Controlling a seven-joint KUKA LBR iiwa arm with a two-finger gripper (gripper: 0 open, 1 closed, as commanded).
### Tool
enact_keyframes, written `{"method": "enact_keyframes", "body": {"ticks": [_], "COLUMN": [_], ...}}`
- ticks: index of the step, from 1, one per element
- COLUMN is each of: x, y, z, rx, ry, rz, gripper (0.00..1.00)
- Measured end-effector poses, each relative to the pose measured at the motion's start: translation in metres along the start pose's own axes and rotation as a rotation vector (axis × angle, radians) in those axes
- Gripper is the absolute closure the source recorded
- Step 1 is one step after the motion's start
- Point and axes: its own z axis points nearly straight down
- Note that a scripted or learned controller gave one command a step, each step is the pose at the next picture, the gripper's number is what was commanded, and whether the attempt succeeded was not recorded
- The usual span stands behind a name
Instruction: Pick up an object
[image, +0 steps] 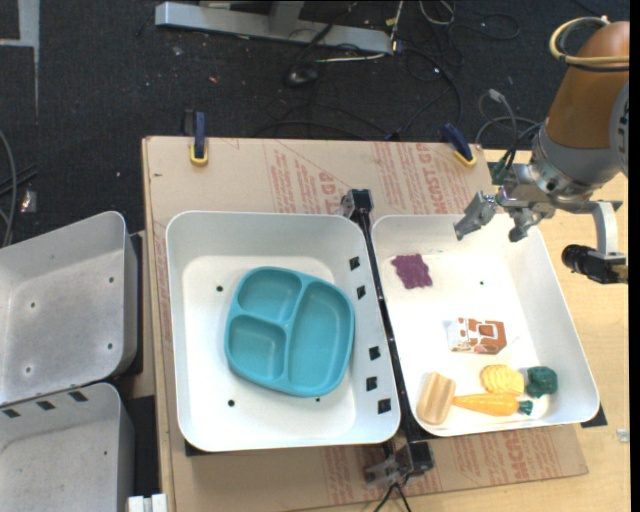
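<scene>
Here we are above the table (260, 165), two white bins side by side, and the grey arm with its orange band comes in from three o'clock, high up at about one o'clock in the view. The tool (492, 222) hangs over the far rim of the right bin (560, 290), its two fingers spread wide apart with nothing between them. Down in that right bin, a purple piece (411, 270) lies near the far left corner, at about eleven o'clock within the bin, well apart from the rest. Toward the middle sits a small brown-and-white box (477, 336). At the near edge, around five to six o'clock, a cluster gathers: a tan roll (435, 397), an orange carrot-shaped piece (488, 404) just beside it, a yellow ridged piece (501, 379) touching the carrot from behind, and a dark green piece (541, 380) at the right end. Over in the left bin (190, 250), a teal divided plate (290, 330) with three compartments lies flat in the centre. At nine o'clock, spare white bins (60, 290) rest off the table.
</scene>
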Motion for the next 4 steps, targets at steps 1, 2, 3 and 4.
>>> {"method": "enact_keyframes", "body": {"ticks": [1, 2, 3, 4], "x": [0.0, -0.004, 0.003, 0.003], "y": [0.002, 0.002, 0.0, 0.001], "z": [-0.007, 0.056, 0.102, 0.149], "rx": [-0.012, -0.006, -0.007, -0.01], "ry": [-0.002, -0.001, -0.001, -0.002], "rz": [-0.002, 0.0, -0.002, 0.0], "gripper": [0.0, 0.0, 0.0, 0.0]}}
